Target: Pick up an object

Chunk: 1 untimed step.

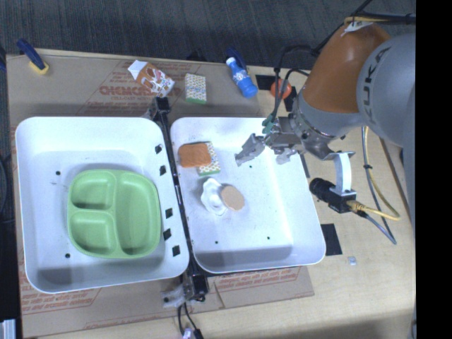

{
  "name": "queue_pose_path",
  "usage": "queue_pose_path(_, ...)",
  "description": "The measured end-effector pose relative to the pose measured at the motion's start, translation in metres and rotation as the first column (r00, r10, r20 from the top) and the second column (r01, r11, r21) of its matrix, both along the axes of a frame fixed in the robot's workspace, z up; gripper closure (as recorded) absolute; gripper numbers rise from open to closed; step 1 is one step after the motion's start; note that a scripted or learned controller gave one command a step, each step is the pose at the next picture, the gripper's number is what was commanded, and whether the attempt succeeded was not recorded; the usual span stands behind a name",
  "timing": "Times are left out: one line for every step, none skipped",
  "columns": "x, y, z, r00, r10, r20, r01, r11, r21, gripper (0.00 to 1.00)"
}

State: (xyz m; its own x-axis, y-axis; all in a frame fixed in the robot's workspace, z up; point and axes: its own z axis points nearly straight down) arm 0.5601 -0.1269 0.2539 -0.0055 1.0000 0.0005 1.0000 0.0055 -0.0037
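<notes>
From above, the counter [367,274] carries two shallow white bins side by side. The left bin [42,140] holds a green divided plate [114,214] lying flat, its three compartments facing up.

The right bin [282,217] holds the things to pick from. An orange sponge [195,155] with a patterned edge lies near the bin's upper left part, its long axis running roughly left to right across the view. Just below it and apart from it lie a small crumpled white piece [211,195] and a round tan disc [233,198], touching each other side by side.

The grey arm [367,83] with its orange band reaches in from the right. Its gripper [260,150] hangs over the upper right part of the right bin, well to the right of the sponge, with nothing between its fingers [247,151]. The fingers look spread apart and point toward the left and slightly down in the view.

Beyond the bins, on the cardboard, lie a blue bottle [242,78] tilted on its side, a small yellow-green packet [195,88] and a red-and-white wrapper [151,78].
</notes>
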Motion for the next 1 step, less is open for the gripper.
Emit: queue_pose_path(-0.0594, -0.0311, -0.1625, 1.0, 0.001, 0.0, -0.001, 1.0, 0.001, 0.0)
